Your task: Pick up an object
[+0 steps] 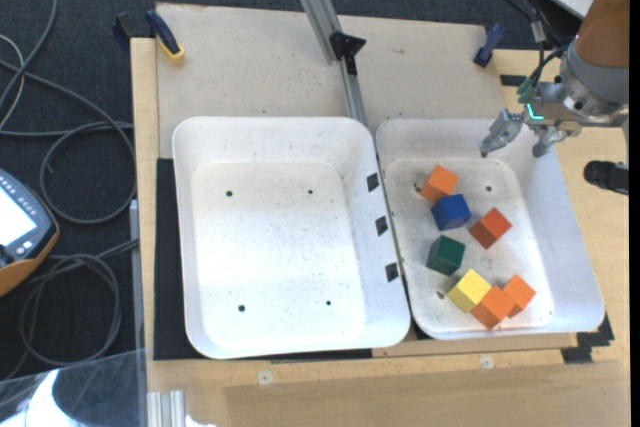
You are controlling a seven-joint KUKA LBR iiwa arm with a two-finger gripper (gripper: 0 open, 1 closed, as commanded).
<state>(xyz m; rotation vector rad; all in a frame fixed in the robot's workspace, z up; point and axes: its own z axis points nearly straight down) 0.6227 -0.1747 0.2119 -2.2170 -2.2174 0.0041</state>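
Reaching in from the upper right of the frame, the arm (pixel 605 40) places its gripper (pixel 520 137) over the upper right corner of the right bin (pixel 560 225). The two fingers (pixel 497 134) are spread apart, with nothing between them. The gripper sits above and to the right of the blocks, apart from all of them.

Block positions in the right bin:
- Orange block (pixel 439 183): uppermost, nearest the gripper.
- Blue block (pixel 451 211): just below the orange block, touching or nearly touching it.
- Red block (pixel 490 227): right of the blue block, standing apart.
- Green block (pixel 446 254): below the blue block, near the bin centre.
- Yellow block (pixel 468 290): lower part of the bin.
- Second orange block (pixel 504 300): against the right side of the yellow block; it may be two orange blocks pressed together, which cannot be told.

The left bin (pixel 280 235) lies beside the right bin at centre frame. A metal rail (pixel 315 0) slants down from the top of the frame to the gap between the bins. Cables (pixel 50 145) lie on the dark floor at the left.
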